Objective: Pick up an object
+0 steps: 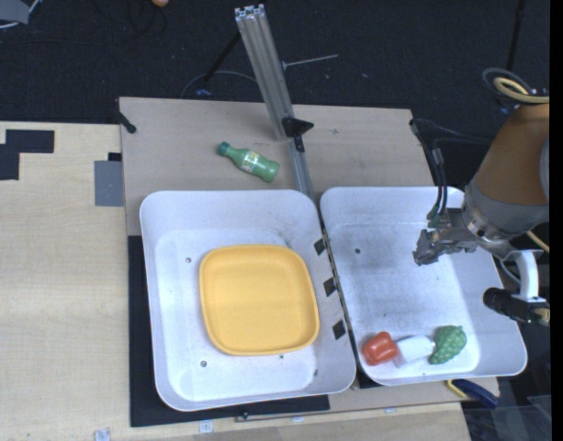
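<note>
yellow plate (259, 299), green bottle (249, 162), white bins (162, 219)

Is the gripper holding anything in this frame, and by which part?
Nothing is held. The gripper hangs over bare floor of the right bin, apart from the red, white and green objects near its front edge.

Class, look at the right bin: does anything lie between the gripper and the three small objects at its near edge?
Nothing visible does. The gripper hangs over bare floor of the right bin; the red object, white object and green object lie together nearer the camera, with open bin floor between.
</note>
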Action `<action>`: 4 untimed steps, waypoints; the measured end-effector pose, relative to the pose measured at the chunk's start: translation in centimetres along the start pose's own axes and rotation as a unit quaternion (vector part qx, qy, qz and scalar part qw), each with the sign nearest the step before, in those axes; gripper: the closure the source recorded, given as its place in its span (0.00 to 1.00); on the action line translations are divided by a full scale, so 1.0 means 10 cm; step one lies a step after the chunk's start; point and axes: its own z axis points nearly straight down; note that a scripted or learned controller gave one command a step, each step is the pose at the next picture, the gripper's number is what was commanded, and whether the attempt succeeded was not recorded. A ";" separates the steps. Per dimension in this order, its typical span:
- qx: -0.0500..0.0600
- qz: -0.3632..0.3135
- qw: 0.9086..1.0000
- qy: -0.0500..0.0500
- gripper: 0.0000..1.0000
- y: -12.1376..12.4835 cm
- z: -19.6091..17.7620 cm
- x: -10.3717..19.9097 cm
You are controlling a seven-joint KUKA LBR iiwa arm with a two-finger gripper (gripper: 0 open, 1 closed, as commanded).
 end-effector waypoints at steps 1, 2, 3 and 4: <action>0.000 0.000 1.000 0.000 1.00 0.01 -0.52 -0.01; 0.002 -0.002 1.000 0.001 1.00 -0.13 -0.60 0.51; 0.003 -0.002 1.000 0.001 1.00 -0.21 -0.48 0.98; 0.002 -0.001 1.000 0.001 1.00 -0.32 -0.55 1.42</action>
